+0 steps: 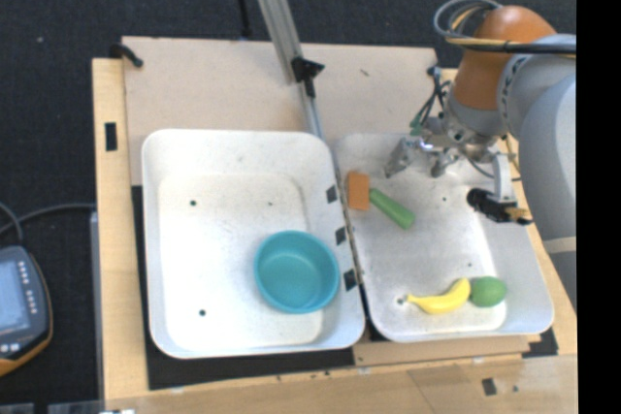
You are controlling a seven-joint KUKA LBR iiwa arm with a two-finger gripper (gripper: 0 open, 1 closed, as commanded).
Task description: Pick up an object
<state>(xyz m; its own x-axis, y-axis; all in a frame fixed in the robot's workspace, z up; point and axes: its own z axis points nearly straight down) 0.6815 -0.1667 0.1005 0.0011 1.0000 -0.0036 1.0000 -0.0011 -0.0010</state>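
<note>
With the gripper [419, 157] spread and unloaded above the right bin [505, 305], the approach step applies; next, descend and centre over the green-handled brush [380, 201].

Even overhead light, soft shadows, white bins [243, 150] near blown out, pic slightly soft/grainy.

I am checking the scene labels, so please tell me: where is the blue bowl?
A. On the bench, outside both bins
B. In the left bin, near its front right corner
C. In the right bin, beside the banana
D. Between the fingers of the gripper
B. The blue bowl sits in the left bin, toward its front right corner, while the banana lies in the right bin.
</note>
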